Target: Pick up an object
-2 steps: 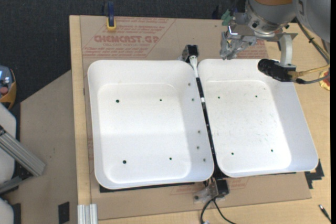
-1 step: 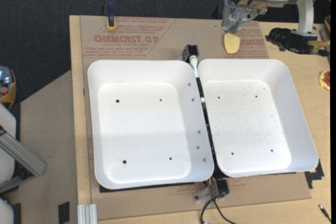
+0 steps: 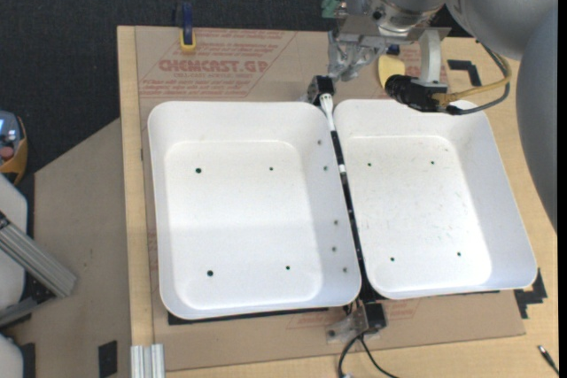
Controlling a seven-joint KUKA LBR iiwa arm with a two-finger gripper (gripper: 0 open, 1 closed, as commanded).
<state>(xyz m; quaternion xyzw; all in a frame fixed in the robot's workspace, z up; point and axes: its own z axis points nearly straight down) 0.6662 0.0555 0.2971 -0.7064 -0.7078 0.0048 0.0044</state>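
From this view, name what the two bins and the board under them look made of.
Left bin and right bin: likely moulded plastic, smooth white with rounded corners and a soft sheen. Board: looks like brown cardboard or paper-faced sheet, matte, printed with red lettering.

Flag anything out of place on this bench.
The claw hangs beyond the far rims of both white bins, over the cardboard base, not above either bin. Dark specks dot the right bin's floor.
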